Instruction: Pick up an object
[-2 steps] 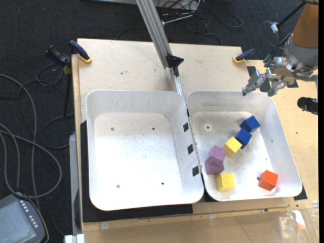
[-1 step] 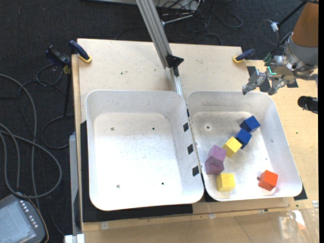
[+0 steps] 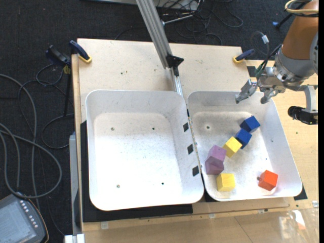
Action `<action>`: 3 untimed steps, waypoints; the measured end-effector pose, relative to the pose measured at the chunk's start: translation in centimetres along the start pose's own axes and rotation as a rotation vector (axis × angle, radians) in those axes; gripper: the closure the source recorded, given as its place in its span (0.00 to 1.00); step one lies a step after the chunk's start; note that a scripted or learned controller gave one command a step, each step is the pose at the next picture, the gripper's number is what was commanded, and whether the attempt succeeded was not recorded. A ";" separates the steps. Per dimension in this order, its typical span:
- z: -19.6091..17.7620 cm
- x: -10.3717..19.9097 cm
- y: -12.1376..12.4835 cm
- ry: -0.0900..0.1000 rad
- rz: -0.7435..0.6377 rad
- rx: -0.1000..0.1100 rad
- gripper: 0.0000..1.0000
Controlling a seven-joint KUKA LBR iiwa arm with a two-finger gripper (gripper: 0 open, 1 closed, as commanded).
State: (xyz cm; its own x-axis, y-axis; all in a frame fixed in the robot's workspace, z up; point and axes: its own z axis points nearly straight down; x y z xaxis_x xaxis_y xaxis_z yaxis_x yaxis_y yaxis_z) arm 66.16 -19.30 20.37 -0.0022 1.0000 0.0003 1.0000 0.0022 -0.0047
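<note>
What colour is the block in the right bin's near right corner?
Orange, with a redder shaded side; the camera view shows it.

- The left bin (image 3: 136, 151) lay open across its whole floor, with nothing to bar a reach.
- In the right bin (image 3: 223, 116), the far-left floor stood open.
- Blocks crowded its near half: two blue blocks (image 3: 246, 130), a yellow block (image 3: 233, 146) touching them, a purple block (image 3: 215, 159) and another yellow block (image 3: 226, 181) close by.
- An orange block (image 3: 268, 179) sat apart near the right wall.
- A slanted metal pole (image 3: 157, 32) crossed above the counter (image 3: 131, 67) behind the bins.
</note>
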 end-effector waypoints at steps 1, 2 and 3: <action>6.3 0.1 -0.6 0.000 0.002 0.001 0.00; 11.1 0.2 -0.6 0.000 0.000 -0.002 0.00; 9.7 0.2 -0.5 -0.002 0.000 -0.009 1.00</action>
State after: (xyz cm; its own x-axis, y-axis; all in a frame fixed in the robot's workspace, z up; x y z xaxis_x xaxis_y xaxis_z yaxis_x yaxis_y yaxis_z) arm 65.64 -19.13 10.66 -0.0026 1.0000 -0.0019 1.0000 0.0026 0.0039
